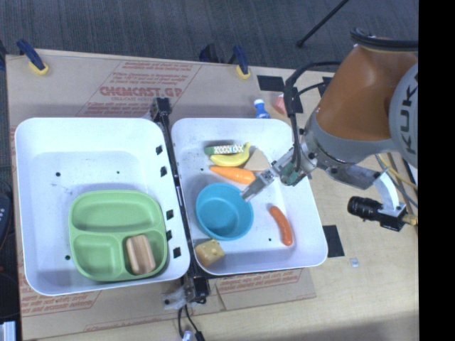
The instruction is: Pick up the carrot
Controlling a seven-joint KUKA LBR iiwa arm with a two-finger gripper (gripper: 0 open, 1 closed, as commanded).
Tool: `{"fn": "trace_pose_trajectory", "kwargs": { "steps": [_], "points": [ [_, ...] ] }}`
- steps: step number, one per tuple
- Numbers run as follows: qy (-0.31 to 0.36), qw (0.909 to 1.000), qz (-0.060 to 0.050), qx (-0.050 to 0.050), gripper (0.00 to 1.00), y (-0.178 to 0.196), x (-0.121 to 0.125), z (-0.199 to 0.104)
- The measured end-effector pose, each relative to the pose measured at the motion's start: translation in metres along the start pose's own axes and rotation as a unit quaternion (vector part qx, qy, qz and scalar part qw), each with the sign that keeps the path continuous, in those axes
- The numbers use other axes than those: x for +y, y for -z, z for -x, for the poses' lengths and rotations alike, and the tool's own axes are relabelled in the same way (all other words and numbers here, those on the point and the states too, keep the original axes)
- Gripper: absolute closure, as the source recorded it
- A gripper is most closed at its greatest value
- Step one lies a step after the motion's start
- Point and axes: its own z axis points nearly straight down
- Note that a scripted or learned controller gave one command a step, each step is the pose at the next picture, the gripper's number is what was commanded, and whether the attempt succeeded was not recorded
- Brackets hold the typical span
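Observation:
The carrot is orange and lies flat in the middle of the right bin, just below a banana and above a blue bowl. My gripper reaches in from the right at a slant. Its tip sits low at the carrot's right end, over the bowl's upper right rim. Whether it touches the carrot cannot be made out.
A red sausage lies in the right bin's lower right and a tan chunk at its front edge. The left bin holds a green divided plate with a brown roll. Clamps and cables sit beyond the bins.

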Motion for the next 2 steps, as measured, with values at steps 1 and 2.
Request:
{"fn": "trace_pose_trajectory", "kwargs": {
  "steps": [1, 2],
  "points": [
    [-0.098, 0.9952, 0.0, 0.0, 0.0, -0.051, 0.038, 0.044],
    [-0.216, 0.9764, -0.004, 0.003, 0.0, -0.138, 0.072, 0.078]
  ]
}}
